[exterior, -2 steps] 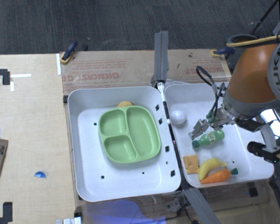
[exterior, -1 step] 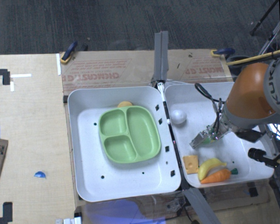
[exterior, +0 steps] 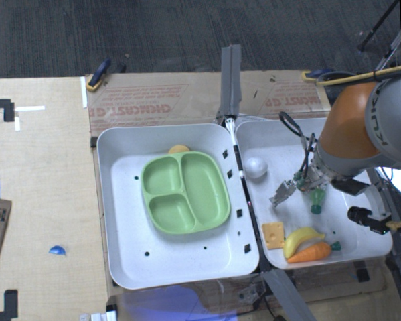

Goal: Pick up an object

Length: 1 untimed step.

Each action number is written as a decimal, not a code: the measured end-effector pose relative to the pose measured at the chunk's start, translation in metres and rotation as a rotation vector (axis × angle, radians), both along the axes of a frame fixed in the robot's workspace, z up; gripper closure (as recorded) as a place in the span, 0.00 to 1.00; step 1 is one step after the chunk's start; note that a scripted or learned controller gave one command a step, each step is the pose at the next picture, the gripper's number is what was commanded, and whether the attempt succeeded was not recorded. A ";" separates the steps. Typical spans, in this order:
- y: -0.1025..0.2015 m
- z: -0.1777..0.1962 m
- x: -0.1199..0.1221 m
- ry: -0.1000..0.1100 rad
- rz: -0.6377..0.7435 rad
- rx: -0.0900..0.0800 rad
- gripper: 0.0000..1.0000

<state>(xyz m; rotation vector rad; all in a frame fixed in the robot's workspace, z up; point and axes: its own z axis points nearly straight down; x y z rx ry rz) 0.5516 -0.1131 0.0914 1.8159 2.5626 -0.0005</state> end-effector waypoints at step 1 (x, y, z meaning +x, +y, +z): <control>-0.032 0.000 -0.011 0.001 0.111 0.000 0.00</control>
